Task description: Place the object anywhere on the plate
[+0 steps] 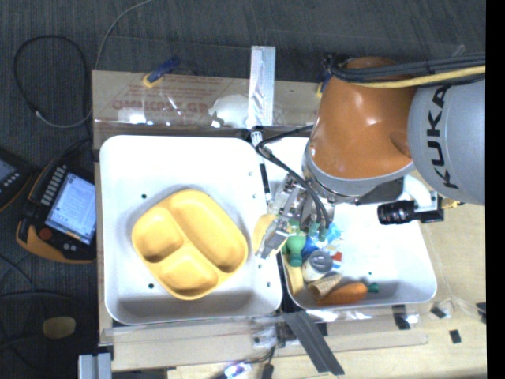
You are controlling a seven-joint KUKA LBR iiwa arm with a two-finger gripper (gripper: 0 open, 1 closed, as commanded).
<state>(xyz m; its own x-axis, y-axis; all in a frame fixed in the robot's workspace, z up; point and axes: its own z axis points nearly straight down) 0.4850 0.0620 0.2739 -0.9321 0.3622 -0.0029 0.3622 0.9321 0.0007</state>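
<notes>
A yellow plate (pixel 189 243) with three compartments lies in the left bin (pixel 126 164). My gripper (pixel 286 219) hangs low over the left edge of the right bin (pixel 394 283), just above a heap of small toys. The heap holds a green piece (pixel 295 247), a blue piece (pixel 327 234), a round grey and white piece (pixel 319 263) and an orange carrot (pixel 346 292). A yellowish thing (pixel 263 229) shows beside the gripper at the divider between the bins. The arm's big orange and grey wrist (pixel 363 133) hides the back of the right bin.
A clear plastic sheet with a blue clip (pixel 162 71) lies on the board behind the bins. A tablet pendant (pixel 67 208) sits on the floor to the left. Cables run from the wrist across the divider.
</notes>
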